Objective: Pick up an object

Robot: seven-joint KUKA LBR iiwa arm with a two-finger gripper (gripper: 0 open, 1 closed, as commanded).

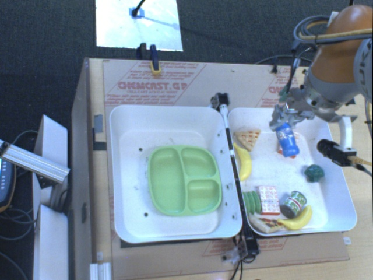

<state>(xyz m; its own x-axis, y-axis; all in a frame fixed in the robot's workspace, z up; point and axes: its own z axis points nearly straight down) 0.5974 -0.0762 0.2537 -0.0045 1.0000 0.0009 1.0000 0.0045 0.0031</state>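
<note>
Printed board (pixel 175 86) (dark carpet (pixel 41 28) around) bears bins; end effector (pixel 284 120) pinches blue bottle (pixel 286 140).

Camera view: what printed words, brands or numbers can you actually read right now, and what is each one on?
"CHEMCAST GP" in red, on the brown protective sheet behind the left white bin.
A cut-off red print on the same sheet beside the right white bin: unreadable.
Smaller red lines around the logo: too blurred.
Blue plastic bottle under the claw: label too small.
Small red-and-white printed box: blurred.
Small round can with green label: blurred.
</note>
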